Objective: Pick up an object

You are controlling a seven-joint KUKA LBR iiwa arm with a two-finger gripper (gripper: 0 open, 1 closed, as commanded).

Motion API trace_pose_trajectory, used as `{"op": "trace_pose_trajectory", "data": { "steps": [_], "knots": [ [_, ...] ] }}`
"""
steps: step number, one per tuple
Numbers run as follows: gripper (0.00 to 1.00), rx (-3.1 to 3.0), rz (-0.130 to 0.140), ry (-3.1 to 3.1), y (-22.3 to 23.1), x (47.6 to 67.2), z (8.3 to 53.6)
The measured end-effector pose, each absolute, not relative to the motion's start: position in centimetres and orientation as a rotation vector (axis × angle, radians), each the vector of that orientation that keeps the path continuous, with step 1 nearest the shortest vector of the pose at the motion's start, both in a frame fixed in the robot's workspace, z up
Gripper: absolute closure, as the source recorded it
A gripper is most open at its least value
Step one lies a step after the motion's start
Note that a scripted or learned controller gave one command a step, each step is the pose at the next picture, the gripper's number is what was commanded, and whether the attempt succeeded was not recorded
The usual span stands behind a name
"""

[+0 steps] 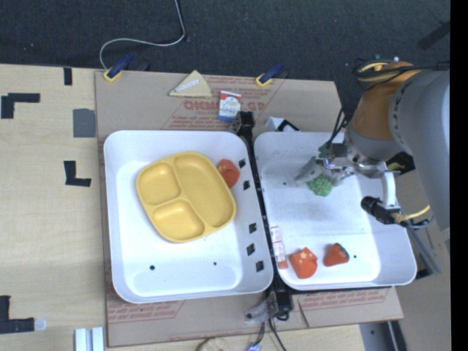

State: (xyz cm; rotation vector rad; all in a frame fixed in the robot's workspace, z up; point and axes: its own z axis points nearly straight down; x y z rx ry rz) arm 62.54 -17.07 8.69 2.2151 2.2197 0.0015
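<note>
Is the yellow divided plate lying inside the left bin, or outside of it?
Inside. The yellow plate lies flat on the floor of the left bin, with the bin's white rim around it on every side.

arm (428,115): grey casing | orange band (yellow-trimmed) | black cables at wrist

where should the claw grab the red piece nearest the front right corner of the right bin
Take the red piece across its rounded middle, coming straight down from above. It lies low on the right bin floor, apart from the orange-red piece beside it, leaving a narrow gap for a finger.
</note>
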Motion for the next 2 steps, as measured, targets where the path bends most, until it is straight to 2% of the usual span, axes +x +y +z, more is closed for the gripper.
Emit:
{"op": "trace_pose_trajectory", "data": {
  "steps": [1, 2],
  "knots": [
    [1.00, 2.214, 0.001, 2.220, -17.1, 62.6, 9.7],
    [1.00, 2.216, 0.005, 2.225, -9.4, 63.3, 17.8]
  ]
}}
